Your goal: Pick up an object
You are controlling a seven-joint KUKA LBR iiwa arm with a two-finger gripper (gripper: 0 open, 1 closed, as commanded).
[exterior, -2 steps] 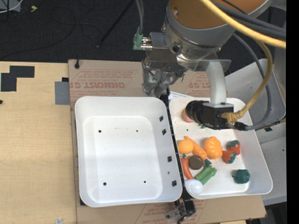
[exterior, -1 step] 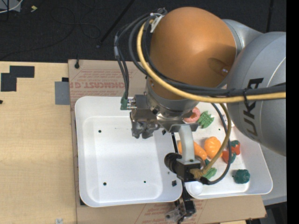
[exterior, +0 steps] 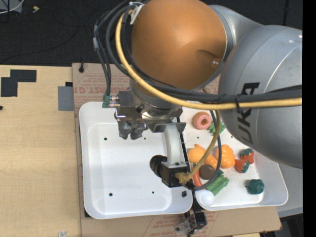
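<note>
Gripper (exterior: 132, 129) (dark, blocky metal) hangs over 1 smooth, shallow white bin (exterior: 98, 181).

Wooden bench (exterior: 34, 157) with cardboard (exterior: 91, 85), 2 white bins (exterior: 113, 167).

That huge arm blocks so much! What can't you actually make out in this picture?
- Right bin, camera view: its far side and right corner lie under the grey arm.
- Left bin: the floor just beneath the gripper is hidden by the gripper itself.
- Teal toy: too small to say what it is.
- Brown item beside the orange toy: partly covered, so its kind is unclear.
</note>
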